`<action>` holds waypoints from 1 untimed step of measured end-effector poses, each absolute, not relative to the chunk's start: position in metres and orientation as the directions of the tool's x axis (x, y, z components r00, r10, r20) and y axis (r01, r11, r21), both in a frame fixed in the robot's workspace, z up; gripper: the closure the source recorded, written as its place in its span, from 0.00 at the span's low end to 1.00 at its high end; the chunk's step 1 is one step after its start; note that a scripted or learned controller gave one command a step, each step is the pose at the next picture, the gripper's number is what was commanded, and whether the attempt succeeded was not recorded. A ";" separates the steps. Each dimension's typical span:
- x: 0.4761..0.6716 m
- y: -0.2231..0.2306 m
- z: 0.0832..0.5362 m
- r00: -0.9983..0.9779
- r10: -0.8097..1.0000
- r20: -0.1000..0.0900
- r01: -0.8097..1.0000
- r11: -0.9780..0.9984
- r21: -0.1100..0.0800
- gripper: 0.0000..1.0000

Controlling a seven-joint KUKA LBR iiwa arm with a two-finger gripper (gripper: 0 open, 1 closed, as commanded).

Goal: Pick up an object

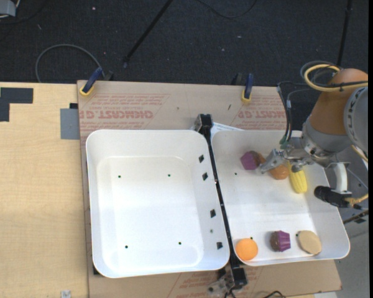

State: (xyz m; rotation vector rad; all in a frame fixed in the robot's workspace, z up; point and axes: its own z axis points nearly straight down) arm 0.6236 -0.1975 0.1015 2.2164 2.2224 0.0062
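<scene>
The right bin (pixel 326 228) holds several small objects. A purple piece (pixel 250 160) lies near its back middle, with an orange-brown piece (pixel 278 172) and a yellow corn-like piece (pixel 298 181) to its right. My gripper (pixel 282 162) is low over the orange-brown piece, right at its top and between the purple and yellow pieces. Along the front edge lie an orange ball (pixel 247 249), a purple ridged piece (pixel 280 241) and a tan oval piece (pixel 309 242).
The left bin (pixel 96 197) sits beside the right one, split from it by a black divider strip (pixel 212 191). My arm comes in from the right over the right bin's far corner. Two clamps (pixel 247 87) hold the cardboard at the back.
</scene>
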 end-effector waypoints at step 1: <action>0.622 -0.199 0.110 -0.001 1.000 0.000 1.000 0.001 0.002 1.00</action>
